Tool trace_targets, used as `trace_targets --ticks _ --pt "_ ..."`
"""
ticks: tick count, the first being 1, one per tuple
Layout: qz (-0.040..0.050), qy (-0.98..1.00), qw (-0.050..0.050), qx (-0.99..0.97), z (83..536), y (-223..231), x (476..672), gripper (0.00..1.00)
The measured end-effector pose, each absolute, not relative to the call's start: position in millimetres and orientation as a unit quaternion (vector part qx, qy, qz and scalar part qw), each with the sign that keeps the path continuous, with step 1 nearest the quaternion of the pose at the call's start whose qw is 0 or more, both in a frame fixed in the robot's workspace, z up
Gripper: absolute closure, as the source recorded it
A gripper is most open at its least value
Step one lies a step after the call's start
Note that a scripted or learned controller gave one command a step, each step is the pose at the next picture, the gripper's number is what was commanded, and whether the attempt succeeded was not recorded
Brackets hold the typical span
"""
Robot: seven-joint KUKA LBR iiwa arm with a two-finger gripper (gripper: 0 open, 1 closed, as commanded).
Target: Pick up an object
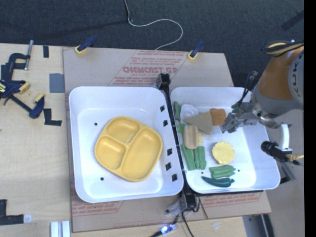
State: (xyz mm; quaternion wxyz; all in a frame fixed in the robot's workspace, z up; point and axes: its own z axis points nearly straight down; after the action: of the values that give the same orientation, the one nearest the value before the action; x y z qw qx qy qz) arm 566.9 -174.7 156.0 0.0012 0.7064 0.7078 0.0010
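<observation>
A: Where is the claw (230, 126)?

B: Over the right bin (256, 179), toward its far right part, hanging off the grey arm (276, 88) that comes in from the right. It sits just right of an orange-brown block (217, 116). I cannot tell whether its fingers are apart or together; the dark tip is too small to read. Nothing shows between them.

A: What lies in that bin?

B: A cluster of play food. The orange-brown block is near the far side, touching a tan flat piece (201, 121) to its left. Left of that is a pale whitish item (187, 112), blurred. A cream bread-like roll (190, 136) lies with its long axis running near to far. Beside it, green bean pods (194, 157) run the same way, along the bin's left wall. A yellow round piece (223, 153) sits in the middle. Nearest the near edge are a light green pepper (221, 171) and a dark green one (217, 181), both lying left to right, touching, the dark one's thin end pointing left.

A: And the left bin (81, 147)?

B: It holds a yellow divided plate (129, 148) with three compartments, turned at a slant, roughly centred.

A: Anything else on the table (29, 157)?

B: Both bins rest on a cardboard sheet (143, 68) held by blue-and-yellow clamps (85, 45) at its far edge. More clamps (17, 85) lie at the far left.
</observation>
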Motion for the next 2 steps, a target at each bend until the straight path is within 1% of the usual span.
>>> trace_targets --ticks 1,2 --pt "0.0005 0.708 0.000 0.707 202.4 -175.2 558.8 1.00" --pt "0.0003 0.708 0.000 0.706 225.2 -174.4 559.4 1.00"
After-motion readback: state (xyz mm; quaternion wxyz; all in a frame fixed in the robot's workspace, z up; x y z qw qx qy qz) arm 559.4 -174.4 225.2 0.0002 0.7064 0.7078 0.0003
